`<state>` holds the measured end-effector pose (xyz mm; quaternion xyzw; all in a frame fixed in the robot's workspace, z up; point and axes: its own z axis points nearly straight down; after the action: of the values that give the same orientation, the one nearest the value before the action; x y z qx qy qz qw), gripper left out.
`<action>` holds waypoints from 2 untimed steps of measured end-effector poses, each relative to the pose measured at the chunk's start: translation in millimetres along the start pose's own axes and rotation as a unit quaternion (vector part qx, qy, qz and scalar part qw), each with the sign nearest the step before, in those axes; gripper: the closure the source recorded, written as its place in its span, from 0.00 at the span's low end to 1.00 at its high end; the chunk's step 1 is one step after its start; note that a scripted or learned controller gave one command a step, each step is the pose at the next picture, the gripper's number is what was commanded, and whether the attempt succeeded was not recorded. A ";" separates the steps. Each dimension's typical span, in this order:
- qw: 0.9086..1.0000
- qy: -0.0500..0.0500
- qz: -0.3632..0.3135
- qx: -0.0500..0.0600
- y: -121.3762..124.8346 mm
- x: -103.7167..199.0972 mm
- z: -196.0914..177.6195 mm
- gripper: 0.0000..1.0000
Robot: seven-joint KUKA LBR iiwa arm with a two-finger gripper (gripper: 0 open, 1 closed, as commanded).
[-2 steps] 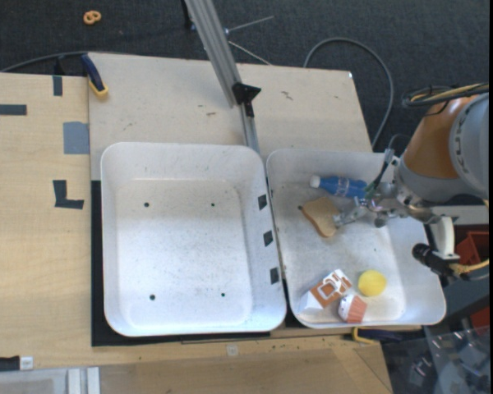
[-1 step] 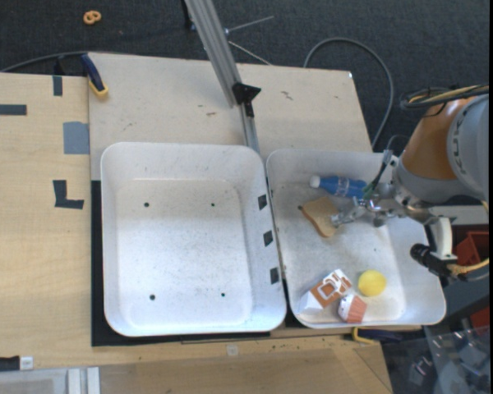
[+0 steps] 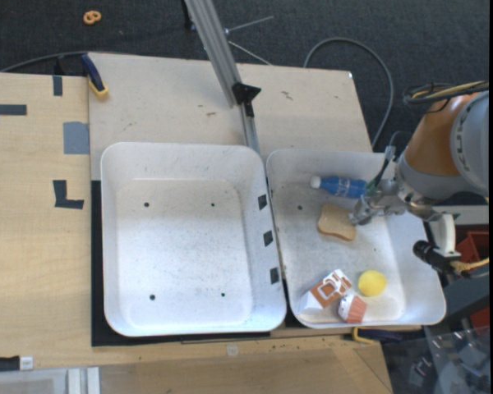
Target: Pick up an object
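The right bin (image 3: 394,245) holds a blue bottle with a white cap (image 3: 340,186) near its far side, a tan slice of toast (image 3: 337,222) just below it, a yellow ball (image 3: 372,283) near the front, and an orange-and-white carton (image 3: 332,290) with a small red-and-white cup (image 3: 352,308) beside it. My gripper (image 3: 364,212) reaches in from the right and sits low in the bin, right beside the toast's right edge and just below the bottle's end. I see nothing between its fingers.
The left bin (image 3: 115,220) lies beside the right one. A grey metal pole (image 3: 218,48) slants from the top down to the bins' shared edge. A yellow-and-blue tool (image 3: 94,76) lies at the bench's far left. Cables (image 3: 370,56) loop behind the right bin.
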<state>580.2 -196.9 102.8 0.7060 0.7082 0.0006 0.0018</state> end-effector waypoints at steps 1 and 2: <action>1.000 0.000 0.001 -0.001 0.2 -5.4 -62.2 1.00; 1.000 0.000 0.001 0.000 -8.4 -8.4 -113.7 1.00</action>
<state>571.5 -205.1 216.4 0.7069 0.7073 0.0007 0.0021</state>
